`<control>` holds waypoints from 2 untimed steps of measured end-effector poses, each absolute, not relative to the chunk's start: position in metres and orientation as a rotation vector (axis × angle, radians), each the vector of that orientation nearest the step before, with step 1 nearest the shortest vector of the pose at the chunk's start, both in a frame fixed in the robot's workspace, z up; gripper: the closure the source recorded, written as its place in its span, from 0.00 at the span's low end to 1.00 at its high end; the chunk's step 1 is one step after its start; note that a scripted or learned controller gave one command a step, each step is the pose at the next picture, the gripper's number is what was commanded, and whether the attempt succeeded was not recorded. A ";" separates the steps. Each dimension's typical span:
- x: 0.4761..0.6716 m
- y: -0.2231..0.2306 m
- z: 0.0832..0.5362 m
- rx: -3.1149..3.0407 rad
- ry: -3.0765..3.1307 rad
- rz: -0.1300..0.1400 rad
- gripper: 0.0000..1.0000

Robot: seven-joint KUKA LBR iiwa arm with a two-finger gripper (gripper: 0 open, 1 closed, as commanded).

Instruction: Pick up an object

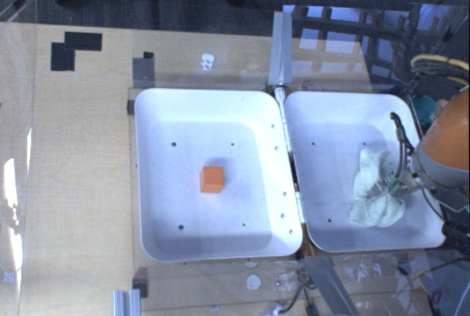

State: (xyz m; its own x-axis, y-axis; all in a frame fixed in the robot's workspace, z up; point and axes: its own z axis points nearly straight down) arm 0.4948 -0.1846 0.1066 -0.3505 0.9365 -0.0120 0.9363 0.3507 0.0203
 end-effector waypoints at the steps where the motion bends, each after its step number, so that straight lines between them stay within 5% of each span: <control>1: 0.488 -0.104 0.224 1.914 2.488 0.003 1.00; 2: 0.488 -0.150 0.295 1.945 2.461 0.003 1.00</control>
